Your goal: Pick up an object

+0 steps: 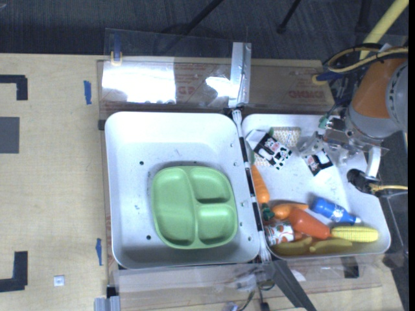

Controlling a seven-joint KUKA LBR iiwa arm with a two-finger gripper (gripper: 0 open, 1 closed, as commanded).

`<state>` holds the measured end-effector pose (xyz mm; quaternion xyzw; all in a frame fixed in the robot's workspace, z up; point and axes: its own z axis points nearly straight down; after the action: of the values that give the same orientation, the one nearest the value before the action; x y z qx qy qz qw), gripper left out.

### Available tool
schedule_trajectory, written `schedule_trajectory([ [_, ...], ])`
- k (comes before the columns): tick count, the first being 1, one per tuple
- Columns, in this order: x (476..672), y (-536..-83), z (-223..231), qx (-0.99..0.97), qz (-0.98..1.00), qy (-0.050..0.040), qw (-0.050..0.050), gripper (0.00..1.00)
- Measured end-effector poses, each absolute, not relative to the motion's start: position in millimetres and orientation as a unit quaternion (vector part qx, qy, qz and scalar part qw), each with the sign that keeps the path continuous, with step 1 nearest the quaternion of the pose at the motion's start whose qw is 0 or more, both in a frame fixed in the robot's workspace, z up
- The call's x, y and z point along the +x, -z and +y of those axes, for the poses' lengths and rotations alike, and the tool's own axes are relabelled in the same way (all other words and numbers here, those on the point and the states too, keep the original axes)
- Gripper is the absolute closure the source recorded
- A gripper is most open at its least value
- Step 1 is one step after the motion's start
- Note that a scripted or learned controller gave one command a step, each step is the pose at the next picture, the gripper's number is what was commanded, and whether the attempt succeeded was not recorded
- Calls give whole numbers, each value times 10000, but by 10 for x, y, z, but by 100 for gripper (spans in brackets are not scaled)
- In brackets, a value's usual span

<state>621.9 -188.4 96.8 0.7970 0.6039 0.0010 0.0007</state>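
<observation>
**Arm poised over the right bin, nothing yet taken**

We read the scene from the divider between the two bins, moving rightward. Left of the divider, the left bin carries a green compartment tray lying flat. Just right of the divider, in the right bin, a carrot lies along the wall; a black-and-white patterned object sits near it toward the far wall. Farther right along the near wall we find an orange toy, a blue bottle and a yellow corn cob, packed close and touching. Farthest from the divider, the gripper hangs above the far right corner, beside a small black-and-white piece; we cannot tell whether its jaws are spread or pressed together, and we see nothing between them.

We judge the carrot the easiest target: likely a light, stiff plastic toy with a smooth, somewhat slippery skin. We would take it across its thicker middle, though the neighbouring wall crowds one side.
</observation>
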Motion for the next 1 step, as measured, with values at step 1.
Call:
schedule_trajectory([
  [1,6229,-1063,-1877,7958,6055,-7,12,100],
])
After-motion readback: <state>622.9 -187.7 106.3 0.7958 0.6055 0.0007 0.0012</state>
